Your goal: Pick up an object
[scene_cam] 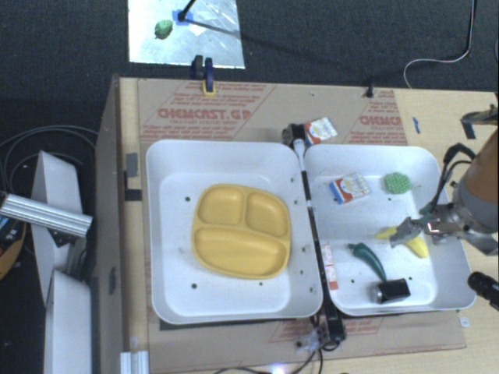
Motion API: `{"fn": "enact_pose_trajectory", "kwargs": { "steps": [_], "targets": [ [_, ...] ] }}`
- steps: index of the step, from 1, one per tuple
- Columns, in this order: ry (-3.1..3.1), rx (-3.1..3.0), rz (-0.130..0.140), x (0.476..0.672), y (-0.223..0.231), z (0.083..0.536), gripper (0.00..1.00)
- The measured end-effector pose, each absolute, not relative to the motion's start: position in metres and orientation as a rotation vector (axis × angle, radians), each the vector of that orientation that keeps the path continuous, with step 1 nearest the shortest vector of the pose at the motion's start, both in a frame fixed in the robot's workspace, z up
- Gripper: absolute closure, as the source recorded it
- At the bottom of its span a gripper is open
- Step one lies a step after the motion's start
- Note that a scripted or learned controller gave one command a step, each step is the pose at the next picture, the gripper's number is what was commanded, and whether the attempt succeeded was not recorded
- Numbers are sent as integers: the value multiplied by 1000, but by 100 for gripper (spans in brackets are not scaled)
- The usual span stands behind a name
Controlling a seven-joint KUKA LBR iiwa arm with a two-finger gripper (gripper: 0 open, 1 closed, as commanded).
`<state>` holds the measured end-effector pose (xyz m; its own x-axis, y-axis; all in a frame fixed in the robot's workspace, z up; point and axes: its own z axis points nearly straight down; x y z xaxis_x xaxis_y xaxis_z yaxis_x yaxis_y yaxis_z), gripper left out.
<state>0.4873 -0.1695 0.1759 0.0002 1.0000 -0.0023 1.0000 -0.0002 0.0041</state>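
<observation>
Your arm (477, 193) enters from the right edge, its wrist held low and angled leftward — the gripper (407, 232) leads, pointing left. Cabling loops along the wrist's upper side — whether the fingers are parted cannot be told.

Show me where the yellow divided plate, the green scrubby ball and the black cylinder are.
yellow divided plate (240, 231), camera view, on its large lower compartment.
green scrubby ball (397, 182), camera view, on its bumpy top.
black cylinder (392, 290), camera view, on the middle of its side.

Dark carpet floor (62, 45), cardboard-topped bench (234, 104), silver sheet (187, 22)
</observation>
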Motion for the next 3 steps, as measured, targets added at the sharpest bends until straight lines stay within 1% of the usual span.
{"fn": "enact_pose_trajectory", "kwargs": {
  "steps": [1, 3],
  "targets": [
    [2223, 2217, 2, 522, -159, 84, 0],
    [2226, 2214, 5, 648, -84, 85, 0]
  ]
}}
